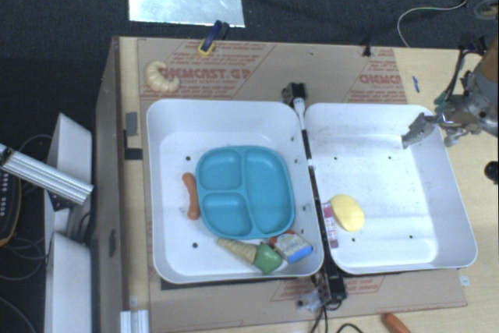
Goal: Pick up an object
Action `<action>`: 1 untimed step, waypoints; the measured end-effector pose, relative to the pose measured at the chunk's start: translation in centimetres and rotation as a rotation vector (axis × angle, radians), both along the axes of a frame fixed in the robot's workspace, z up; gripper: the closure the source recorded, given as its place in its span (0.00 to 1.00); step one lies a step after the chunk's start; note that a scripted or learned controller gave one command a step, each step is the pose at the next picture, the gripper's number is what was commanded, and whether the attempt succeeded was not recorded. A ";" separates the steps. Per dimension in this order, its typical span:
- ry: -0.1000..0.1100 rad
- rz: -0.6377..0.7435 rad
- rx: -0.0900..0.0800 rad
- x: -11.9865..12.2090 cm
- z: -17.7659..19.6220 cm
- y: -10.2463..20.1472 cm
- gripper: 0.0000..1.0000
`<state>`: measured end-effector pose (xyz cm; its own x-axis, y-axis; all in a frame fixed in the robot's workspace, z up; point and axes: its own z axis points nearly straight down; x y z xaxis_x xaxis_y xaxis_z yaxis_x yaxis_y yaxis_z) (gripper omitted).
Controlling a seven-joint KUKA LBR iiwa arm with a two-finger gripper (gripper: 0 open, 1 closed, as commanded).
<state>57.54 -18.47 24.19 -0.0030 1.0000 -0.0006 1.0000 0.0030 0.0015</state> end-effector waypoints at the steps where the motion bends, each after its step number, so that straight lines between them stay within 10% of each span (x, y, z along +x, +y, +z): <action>1: 0.002 0.001 0.002 4.3 -10.6 7.8 0.00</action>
<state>61.81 -10.63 13.62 -0.0036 1.0000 0.0016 1.0000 0.0036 -0.0009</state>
